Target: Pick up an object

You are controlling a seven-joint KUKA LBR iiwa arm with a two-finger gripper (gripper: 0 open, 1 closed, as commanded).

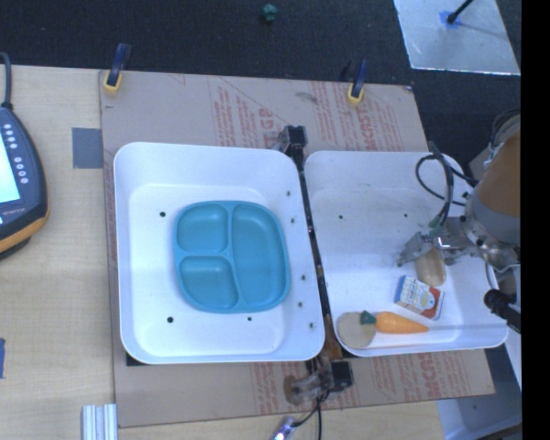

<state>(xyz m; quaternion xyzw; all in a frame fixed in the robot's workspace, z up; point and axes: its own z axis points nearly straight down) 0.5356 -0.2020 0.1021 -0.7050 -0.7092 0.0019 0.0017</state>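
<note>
Overhead, two white bins sit side by side on a wooden surface [55, 319]. Left of the right bin [367, 200], the left bin [147, 328] holds a blue divided plate [231, 255]. Inside the right bin's near right corner lie a carrot [399, 323], a small packet [416, 295] and a beige piece [430, 269] under the gripper [433, 246], whose fingers spread apart, grasping nothing.

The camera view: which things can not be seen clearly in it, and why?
- Gripper: small and partly over the beige object; open or shut, and whether it touches that object, cannot be told.
- Arm: cut off by the right edge of the camera view.
- Small packet: its print is too small to read.
- Tan object beside the carrot: too blurred to identify.
- Handheld controller: cut off by the left edge.
</note>
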